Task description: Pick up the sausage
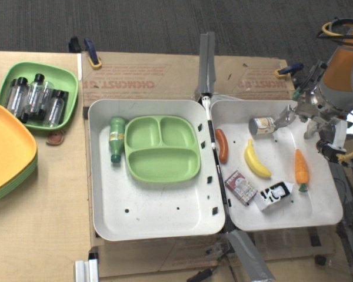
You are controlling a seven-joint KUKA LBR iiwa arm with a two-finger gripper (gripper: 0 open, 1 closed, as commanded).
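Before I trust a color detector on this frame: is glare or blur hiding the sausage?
Camera view: the sausage is sharp, evenly lit, without glare, red-brown against the white right bin; soft shadows only; the pincer near the can looks slightly blurred.

arm (341, 69) cut off by the right edge, only wrist and orange band in frame. gripper (300, 117) is a tangle of metal against the white bin, finger gap unreadable. can (262, 125) just left of it: label too small to read. far left of the gripper, orange plates (9, 151) run off the left edge. bottles (35, 101) in the green tray overlap, exact count unclear. box (275, 194) below the gripper: print illegible.
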